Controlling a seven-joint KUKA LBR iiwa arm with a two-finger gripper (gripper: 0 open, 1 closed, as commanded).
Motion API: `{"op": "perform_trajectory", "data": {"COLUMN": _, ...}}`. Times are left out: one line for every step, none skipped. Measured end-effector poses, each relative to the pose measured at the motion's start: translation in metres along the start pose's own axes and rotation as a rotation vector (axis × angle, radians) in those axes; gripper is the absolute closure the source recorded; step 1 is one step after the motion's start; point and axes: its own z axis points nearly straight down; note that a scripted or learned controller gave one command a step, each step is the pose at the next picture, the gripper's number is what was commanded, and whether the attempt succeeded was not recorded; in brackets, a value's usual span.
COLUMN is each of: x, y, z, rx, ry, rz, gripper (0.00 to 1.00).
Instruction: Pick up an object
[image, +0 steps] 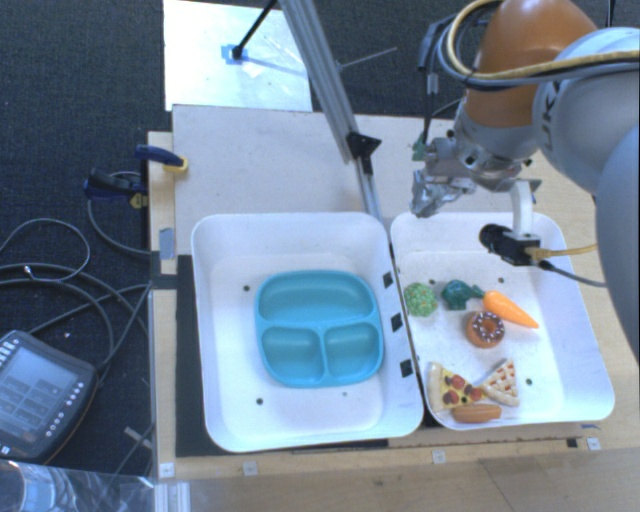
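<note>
From above, the grey arm (590, 110) comes in from the right edge and bends down toward the far side of the right bin (580, 380), its orange band (525, 50) sitting just over the wrist. The gripper (432, 198) hangs above the bin's far left corner, close to the rim, pointing down and a little to the left. Whether it is open or closed cannot be told from this angle, and nothing can be seen in its grasp.

The toy foods lie nearer the camera than the gripper, in the middle and near part of the right bin. A light green lettuce piece (421, 299) sits closest to the tool, by the bin's left wall, with a dark green broccoli (460, 293) just beside it and an orange carrot (511, 310) to the right. A donut (485, 329) lies just below the carrot. Two pizza slices (451, 383) (500, 381) and a hot dog (476, 411) rest at the near edge, well apart from the gripper.

In the left bin (230, 400) a blue divided plate (320, 328) lies flat in the middle.
</note>
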Motion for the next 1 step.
{"op": "perform_trajectory", "data": {"x": 0.0566, "y": -0.0141, "z": 0.0008, "rx": 0.001, "ry": 0.000, "rz": 0.000, "gripper": 1.00}}
